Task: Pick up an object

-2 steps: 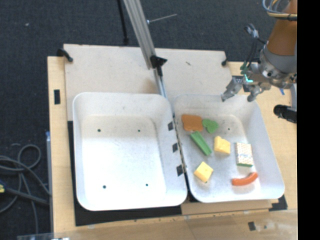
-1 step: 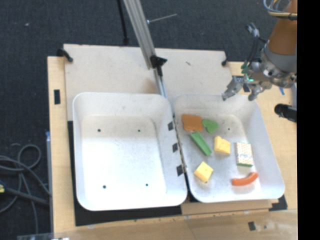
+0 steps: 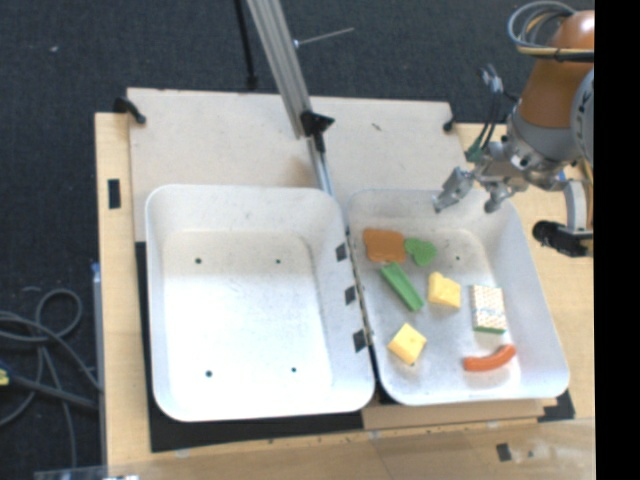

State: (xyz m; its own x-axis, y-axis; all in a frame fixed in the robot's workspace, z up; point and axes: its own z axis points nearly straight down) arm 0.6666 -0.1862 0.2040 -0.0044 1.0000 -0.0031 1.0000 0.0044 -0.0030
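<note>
Over the far rim of the right bin (image 3: 530,268), toward the bench's (image 3: 240,128) far right corner, hangs the hand (image 3: 468,196); both fingers spread apart, nothing between them; hand sits above the bin's back edge, clear of every object.

Right bin contents, far to near: brown flat piece (image 3: 383,245) near the bin's far left, touching a small green lump (image 3: 421,252) on its right; green bar (image 3: 401,286) lies diagonal just below them; yellow block (image 3: 444,291) just beside the bar, toward bin centre; white-and-green patterned box (image 3: 488,308) right of that block, close but contact can't be judged; second yellow block (image 3: 407,344) near the bin's near left edge, apart from the rest; orange curved piece (image 3: 489,359) near the bin's near right corner.

Left bin (image 3: 170,228) sits alongside, rims meeting at bench centre; a few dark specks on its floor.

Grey metal post (image 3: 280,53) rises slanted from the gap between the bins at the far side; arm's orange band (image 3: 552,93) shows at the right, above the wrist; black cables (image 3: 40,318) lie on the floor off the bench's left edge.
</note>
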